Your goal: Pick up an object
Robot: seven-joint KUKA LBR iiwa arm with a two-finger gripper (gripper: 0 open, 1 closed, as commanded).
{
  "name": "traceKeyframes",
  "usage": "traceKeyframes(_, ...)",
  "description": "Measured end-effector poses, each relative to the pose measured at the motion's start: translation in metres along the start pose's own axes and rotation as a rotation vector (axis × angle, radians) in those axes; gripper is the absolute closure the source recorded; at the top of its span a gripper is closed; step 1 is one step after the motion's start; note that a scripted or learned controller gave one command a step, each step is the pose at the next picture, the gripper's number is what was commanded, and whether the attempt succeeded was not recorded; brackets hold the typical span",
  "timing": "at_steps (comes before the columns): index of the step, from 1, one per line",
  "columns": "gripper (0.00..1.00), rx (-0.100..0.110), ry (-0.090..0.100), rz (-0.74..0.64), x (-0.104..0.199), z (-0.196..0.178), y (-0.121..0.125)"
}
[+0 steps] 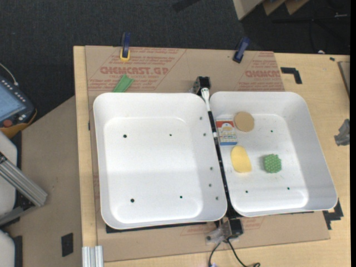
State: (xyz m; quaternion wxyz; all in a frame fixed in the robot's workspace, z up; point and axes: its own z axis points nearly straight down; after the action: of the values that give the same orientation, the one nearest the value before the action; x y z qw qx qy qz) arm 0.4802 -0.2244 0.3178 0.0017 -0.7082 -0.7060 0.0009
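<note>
White plastic, both bins, side by side on a brown cardboard sheet (167, 63) printed with red lettering, laid over the pale wooden desk (345, 166). Left bin (111, 107) bare-floored, showing a few small dark holes. Right bin (311, 149) carrying four things, all gathered in its left half.

Nearest the dividing rims, a small red, white and blue carton (225, 131), flat, long axis running roughly toward and away from the camera. Just beside its upper right corner, touching or nearly so, a round tan disc (243, 122). Below the carton, a yellow oblong block (241, 159), soft-edged, long axis near vertical in the view, tilted very slightly, upper end toward the carton. To its right, apart from it, a green knobbly ball (272, 163).

Two blue clamps (125, 44) on the far edge of the cardboard, a green strip (122, 84) near the left one.

Gripper: cannot tell.
</note>
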Motion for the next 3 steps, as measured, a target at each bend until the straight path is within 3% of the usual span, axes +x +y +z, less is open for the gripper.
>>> traceKeyframes(1,1.0,0.002,0.003,-0.007,0.047,0.049,-0.001)
traceKeyframes(2,1.0,-0.007,-0.002,-0.01,0.085,0.066,0.061)
traceKeyframes(3,1.0,-0.016,0.002,-0.016,0.212,-0.051,0.025)
